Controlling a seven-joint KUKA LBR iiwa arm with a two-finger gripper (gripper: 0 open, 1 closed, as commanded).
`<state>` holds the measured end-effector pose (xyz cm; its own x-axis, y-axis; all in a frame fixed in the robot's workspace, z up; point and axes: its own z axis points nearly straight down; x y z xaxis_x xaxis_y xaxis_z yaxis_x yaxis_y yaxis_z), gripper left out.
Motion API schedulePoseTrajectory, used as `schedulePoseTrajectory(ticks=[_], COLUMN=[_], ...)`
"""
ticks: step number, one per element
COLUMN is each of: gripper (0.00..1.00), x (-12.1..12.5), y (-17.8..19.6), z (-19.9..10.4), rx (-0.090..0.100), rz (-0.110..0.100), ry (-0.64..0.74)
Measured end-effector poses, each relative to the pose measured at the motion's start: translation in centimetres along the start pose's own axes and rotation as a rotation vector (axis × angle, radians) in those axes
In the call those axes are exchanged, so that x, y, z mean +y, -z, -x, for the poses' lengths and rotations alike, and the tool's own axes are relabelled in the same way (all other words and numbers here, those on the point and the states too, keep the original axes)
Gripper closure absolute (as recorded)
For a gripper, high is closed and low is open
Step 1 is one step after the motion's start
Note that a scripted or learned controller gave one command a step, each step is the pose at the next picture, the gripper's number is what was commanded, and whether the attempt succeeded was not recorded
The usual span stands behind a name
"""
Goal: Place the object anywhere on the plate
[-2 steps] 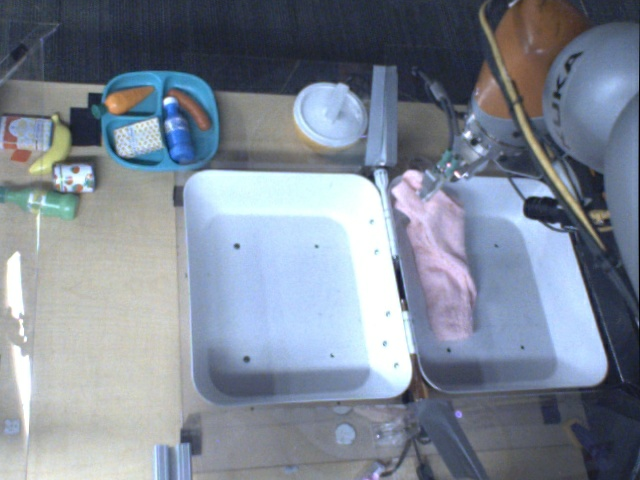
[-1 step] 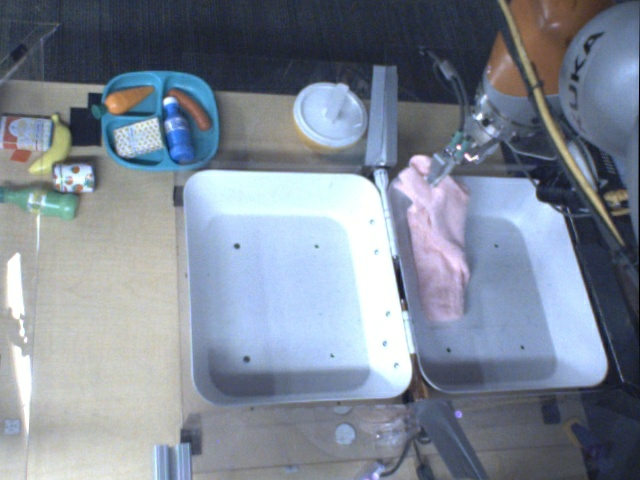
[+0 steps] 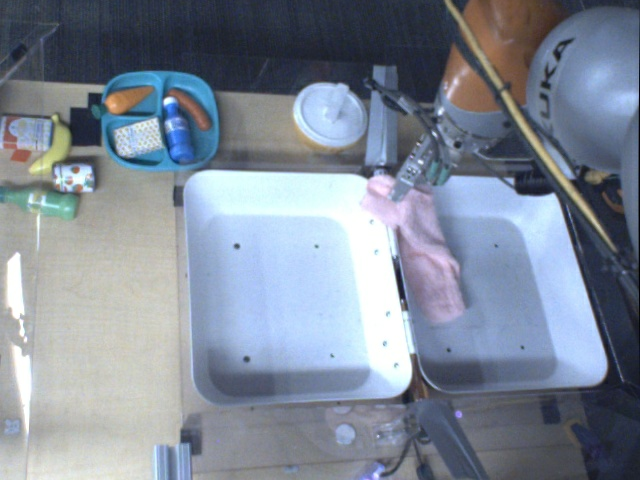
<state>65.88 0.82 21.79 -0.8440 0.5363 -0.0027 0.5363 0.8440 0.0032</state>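
Note:
A pink cloth (image 3: 432, 258) hangs at a slant over the left part of the right bin (image 3: 530, 363), its lower end near the bin floor. Its upper end is bunched at the top of the divider between the bins. My gripper (image 3: 408, 184) is shut on that upper end, just above the back rim. The blue divided plate (image 3: 205, 98) sits on the bench at the back left, beyond the left bin (image 3: 290, 368). It holds a toy carrot, a sausage, a blue bottle and a patterned piece.
A white round lid on a yellow cup (image 3: 330, 116) stands behind the bins, next to a grey bracket (image 3: 379, 118). A banana (image 3: 55, 146), a small can (image 3: 74, 177), a green bottle (image 3: 40, 202) and a carton (image 3: 22, 132) lie at the far left.

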Motion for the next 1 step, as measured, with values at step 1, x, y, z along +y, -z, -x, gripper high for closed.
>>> schedulePoseTrajectory(ticks=[1], gripper=[1.0], x=[4.05], y=[1.21], z=[-3.49], rx=[-0.002], rz=[0.002], ry=[0.4])
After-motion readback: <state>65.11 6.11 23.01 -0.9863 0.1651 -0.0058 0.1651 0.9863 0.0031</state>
